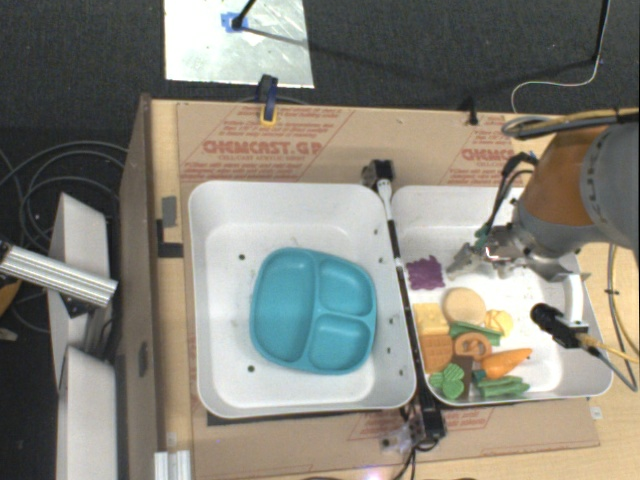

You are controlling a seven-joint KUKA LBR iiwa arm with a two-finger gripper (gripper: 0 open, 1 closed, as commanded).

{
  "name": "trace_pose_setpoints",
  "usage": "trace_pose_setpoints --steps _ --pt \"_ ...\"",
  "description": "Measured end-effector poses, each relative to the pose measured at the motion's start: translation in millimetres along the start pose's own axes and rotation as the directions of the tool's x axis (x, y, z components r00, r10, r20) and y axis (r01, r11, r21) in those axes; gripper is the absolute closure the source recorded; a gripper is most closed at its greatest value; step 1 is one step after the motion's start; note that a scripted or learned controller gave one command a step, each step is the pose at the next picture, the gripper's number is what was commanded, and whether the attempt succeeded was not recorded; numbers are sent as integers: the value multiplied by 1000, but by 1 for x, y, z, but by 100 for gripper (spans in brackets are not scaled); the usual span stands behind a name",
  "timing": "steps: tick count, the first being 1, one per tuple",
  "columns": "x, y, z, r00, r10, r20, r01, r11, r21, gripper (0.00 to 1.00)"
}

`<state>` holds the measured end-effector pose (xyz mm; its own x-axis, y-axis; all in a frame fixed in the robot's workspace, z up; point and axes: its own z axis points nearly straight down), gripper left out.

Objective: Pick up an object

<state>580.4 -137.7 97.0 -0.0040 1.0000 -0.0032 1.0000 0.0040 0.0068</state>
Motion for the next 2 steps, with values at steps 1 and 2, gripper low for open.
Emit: trace_pose_setpoints --steps 1,2 --pt "-13 -88 -3 1000 8 -3 -8 1000 12 0" --pt "-25 -11 8 1000 -3 -2 3 1000 -4 0"
